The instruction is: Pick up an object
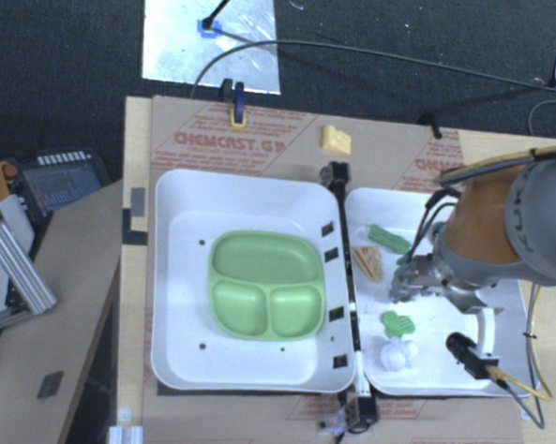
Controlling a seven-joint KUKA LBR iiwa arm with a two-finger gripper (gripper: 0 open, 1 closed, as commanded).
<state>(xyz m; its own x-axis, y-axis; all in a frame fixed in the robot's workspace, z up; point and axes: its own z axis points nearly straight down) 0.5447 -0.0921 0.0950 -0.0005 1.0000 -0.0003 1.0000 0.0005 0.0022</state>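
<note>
1. Camera view: two shallow white bins sit side by side on a bench. The left bin (172,257) holds a green divided plate (265,284) at its middle.
2. The grey arm (512,231), with its orange band, reaches over the right bin (437,381) from that bin's right edge.
3. The gripper (408,282) hangs low near the right bin's centre; whether it is open or closed cannot be told from this angle, and nothing is seen held in it.
4. In the right bin, a long green piece (388,238) lies toward the far edge and a tan ridged piece (369,261) lies near the left edge.
5. A small green object (399,322) lies just in front of the gripper, and a white object (395,355) lies near the bin's front edge.
</note>
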